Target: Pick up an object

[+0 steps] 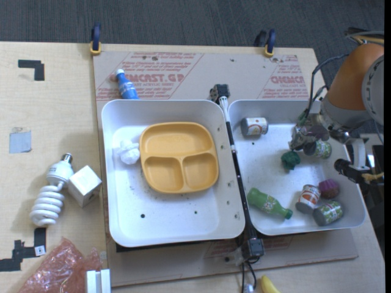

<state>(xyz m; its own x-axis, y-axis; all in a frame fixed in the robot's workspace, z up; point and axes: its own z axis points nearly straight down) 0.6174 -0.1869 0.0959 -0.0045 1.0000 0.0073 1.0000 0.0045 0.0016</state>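
From above, the grey arm with its orange band (pixel 361 72) reaches in from the right over the far right part of the right white bin (pixel 269 227). Its two-finger gripper (pixel 303 138) hangs just above a small dark green broccoli-shaped toy (pixel 291 159); whether the fingers are spread or pressed together cannot be told. Just right of the gripper lies a small green-labelled can (pixel 322 149).

Elsewhere in the right bin, a small grey can with an orange label (pixel 254 126) lies at the far left, a green plastic bottle (pixel 267 202) lies tilted near the left wall, and at the near right sit a red-and-white can (pixel 309 198), a purple round toy (pixel 330 188) and a green-and-grey can (pixel 328 212), close together.

The left white bin (pixel 177 231) holds an orange three-compartment plastic plate (pixel 179 156) with a white crumpled lump (pixel 128 154) touching its left edge.

On the bench left of the bins lie a white spiral light bulb (pixel 51 191) and a white cube (pixel 85 185).
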